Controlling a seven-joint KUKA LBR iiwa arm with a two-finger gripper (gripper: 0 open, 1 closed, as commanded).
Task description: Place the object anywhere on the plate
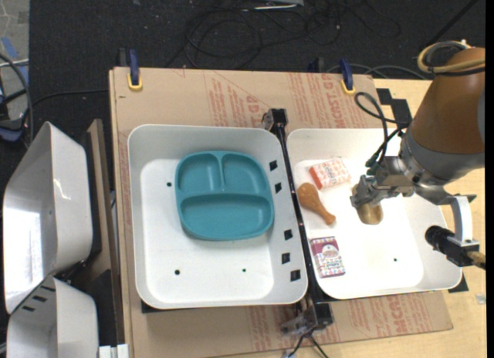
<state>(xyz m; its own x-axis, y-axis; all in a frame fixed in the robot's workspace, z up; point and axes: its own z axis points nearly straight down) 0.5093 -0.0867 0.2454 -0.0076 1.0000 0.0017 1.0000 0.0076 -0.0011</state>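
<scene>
The table (pixel 231 90) is a brown board with red printing across its surface, held at its far edge by two clamps (pixel 135 77), one near the far left corner and one toward the far right. Two shallow white bins lie on it side by side, touching: the left bin (pixel 154 271) and the right bin (pixel 401 279).

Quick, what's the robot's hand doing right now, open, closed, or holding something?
Hand: cannot be told whether open or closed; it sits low in the right bin, over a brownish object.
</scene>
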